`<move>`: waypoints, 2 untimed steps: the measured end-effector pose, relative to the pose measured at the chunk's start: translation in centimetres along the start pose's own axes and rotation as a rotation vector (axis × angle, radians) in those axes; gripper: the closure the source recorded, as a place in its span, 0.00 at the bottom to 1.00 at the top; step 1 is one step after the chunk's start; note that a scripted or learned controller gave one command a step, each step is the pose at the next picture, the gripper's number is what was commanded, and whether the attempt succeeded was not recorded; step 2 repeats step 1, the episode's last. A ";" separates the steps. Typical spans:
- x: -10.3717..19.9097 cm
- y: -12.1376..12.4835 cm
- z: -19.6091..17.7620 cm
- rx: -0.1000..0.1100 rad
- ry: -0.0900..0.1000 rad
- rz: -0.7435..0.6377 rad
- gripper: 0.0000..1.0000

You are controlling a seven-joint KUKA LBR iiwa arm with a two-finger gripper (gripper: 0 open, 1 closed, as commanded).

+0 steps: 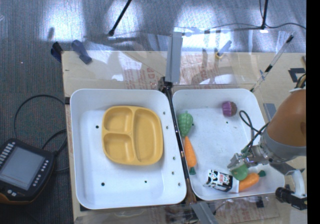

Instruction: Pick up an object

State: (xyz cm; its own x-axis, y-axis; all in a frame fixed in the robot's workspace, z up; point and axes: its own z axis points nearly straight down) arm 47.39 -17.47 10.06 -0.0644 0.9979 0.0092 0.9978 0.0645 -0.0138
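I have the gripper (pixel 243 164) low in the right bin (pixel 210 99), over the near-corner carrot (pixel 248 182) beside the carton (pixel 219 180). Jaw state: I cannot tell. Step: grasp approach. Next: close, then lift straight.

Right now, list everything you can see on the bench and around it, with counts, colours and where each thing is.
bins: 2, white, side by side on bench
divided plate: 1, yellow, left bin
toy carrots: 2, orange; one at right bin's left wall, one at its front edge
green toy vegetable: 1, right bin, left wall
purple toy: 1, right bin, back
black-and-white carton: 1, right bin, front
teach pendant: 1, floor, left
arm: 1, grey and orange, right
hand: 1, low over the front carrot's green top
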 end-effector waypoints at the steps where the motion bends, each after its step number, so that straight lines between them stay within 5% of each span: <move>1: 7.3 7.3 -8.3 -0.016 -0.006 0.118 1.00; 2: 7.3 7.3 -8.3 -0.016 -0.006 0.118 1.00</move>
